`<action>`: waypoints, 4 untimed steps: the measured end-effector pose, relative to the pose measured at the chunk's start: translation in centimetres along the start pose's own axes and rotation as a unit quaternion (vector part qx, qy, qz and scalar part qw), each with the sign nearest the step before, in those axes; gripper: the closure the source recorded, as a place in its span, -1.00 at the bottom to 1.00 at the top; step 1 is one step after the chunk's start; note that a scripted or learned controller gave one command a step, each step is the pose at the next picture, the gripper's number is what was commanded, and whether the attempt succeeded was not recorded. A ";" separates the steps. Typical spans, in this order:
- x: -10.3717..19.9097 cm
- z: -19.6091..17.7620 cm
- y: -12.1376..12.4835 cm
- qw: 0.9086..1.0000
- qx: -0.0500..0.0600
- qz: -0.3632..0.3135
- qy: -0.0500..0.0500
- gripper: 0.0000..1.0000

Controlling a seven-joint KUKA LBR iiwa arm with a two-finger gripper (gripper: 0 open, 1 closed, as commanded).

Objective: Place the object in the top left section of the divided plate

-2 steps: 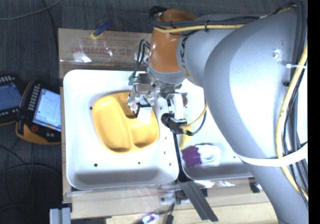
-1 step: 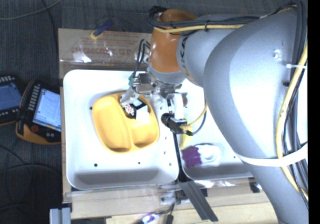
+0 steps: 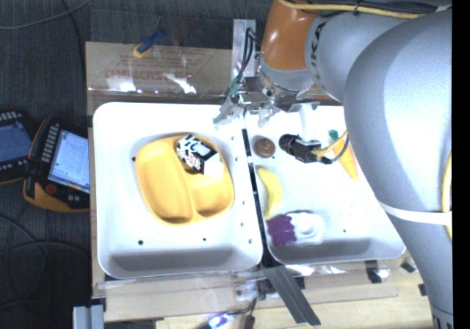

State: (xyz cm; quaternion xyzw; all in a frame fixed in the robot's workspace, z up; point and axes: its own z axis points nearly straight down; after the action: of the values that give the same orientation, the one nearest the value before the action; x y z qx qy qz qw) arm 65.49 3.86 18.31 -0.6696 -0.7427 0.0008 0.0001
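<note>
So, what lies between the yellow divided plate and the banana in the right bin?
In the camera view, the raised rims where the two bins meet lie between the divided plate and the banana.

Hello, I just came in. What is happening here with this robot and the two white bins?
A grey KUKA arm reaches in over the bench, its gripper near the far edge where the two bins meet. The left bin holds a yellow divided plate with a black-and-white object lying at its far side. The right bin holds several small items, among them something purple.
</note>
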 end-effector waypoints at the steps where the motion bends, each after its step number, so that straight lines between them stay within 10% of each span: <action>1: 0.0 -0.8 0.0 1.000 0.002 0.000 -0.001 1.00; 2: -6.0 0.0 -1.3 0.995 0.000 -0.096 -0.001 1.00; 3: -10.6 -1.4 -8.8 0.989 0.000 -0.148 0.000 1.00; 4: -11.8 0.1 -5.1 0.988 0.000 -0.152 0.001 1.00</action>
State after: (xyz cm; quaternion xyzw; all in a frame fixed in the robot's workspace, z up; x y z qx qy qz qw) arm 61.62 -8.45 18.26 -0.5486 -0.8361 0.0000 0.0007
